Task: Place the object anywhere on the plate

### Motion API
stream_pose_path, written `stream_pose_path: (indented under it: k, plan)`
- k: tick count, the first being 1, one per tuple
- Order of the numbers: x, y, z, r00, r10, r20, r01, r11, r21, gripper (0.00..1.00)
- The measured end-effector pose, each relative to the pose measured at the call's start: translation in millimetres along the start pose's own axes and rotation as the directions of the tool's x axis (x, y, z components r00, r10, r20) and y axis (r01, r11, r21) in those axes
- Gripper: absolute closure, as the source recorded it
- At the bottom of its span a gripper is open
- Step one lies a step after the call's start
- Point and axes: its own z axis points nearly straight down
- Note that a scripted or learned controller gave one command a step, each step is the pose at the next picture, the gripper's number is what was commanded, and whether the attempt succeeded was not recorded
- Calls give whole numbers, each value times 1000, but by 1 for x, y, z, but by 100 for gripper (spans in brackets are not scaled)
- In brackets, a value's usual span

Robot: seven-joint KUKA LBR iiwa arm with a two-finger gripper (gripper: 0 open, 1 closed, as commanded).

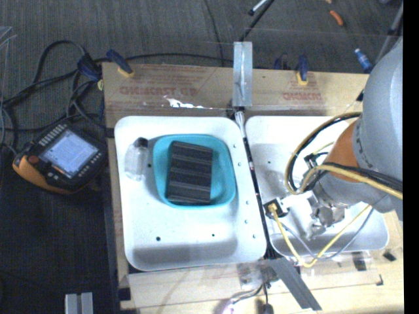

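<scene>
Plate: blue plate (224,175) in the left bin (190,241), toward its back half
Object on plate: dark ribbed block (190,171) lying flat on the plate's middle, well inside the rim
Beside plate: small clear bottle (136,157), just left of the plate, touching or nearly touching its edge
Pincer: low in the right bin (268,149), at about (320,222); state not readable under wrist and cables, cannot tell
Arm: grey, orange band (340,150) above the wrist, reaching in from the right
Step, as judged: block apparently already placed; bottle possibly the next object
To do well: lift straight up clear of the bin wall, cross the divider high, descend over bare plate rim-side, release low, avoid nudging the block
</scene>
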Motion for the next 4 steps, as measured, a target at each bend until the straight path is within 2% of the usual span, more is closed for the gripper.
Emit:
stream_pose_path:
  k: [1,2,3,4]
  plan:
    - [-12,44,-202,966,-258,13,258,966,4,0]
    - [-12,44,-202,966,-258,13,258,966,4,0]
    - [-19,75,-266,989,-148,13,148,989,2,0]
    - [-15,47,-86,997,-78,14,78,997,6,0]
